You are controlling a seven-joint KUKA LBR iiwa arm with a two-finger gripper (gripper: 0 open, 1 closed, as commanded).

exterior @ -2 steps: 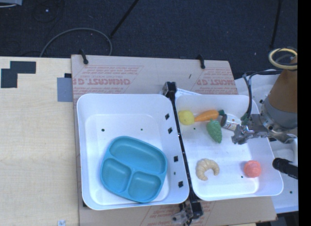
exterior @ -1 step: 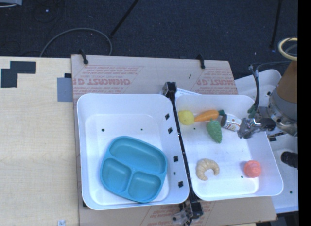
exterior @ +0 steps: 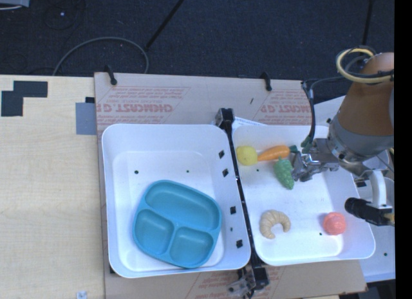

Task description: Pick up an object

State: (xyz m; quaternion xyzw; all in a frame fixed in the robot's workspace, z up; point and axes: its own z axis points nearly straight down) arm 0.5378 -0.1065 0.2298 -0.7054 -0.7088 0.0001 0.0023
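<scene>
In the right bin lie a yellow lemon, an orange carrot, a green vegetable, a beige croissant and a pink ball. My gripper reaches in from the right, low over the bin, right beside the green vegetable and just below the carrot's right end. I cannot see anything between the fingers.
The left bin holds a blue divided plate. A black divider runs between the two bins. The arm's grey body hangs over the right bin's far right corner. A black part sticks out near the pink ball.
</scene>
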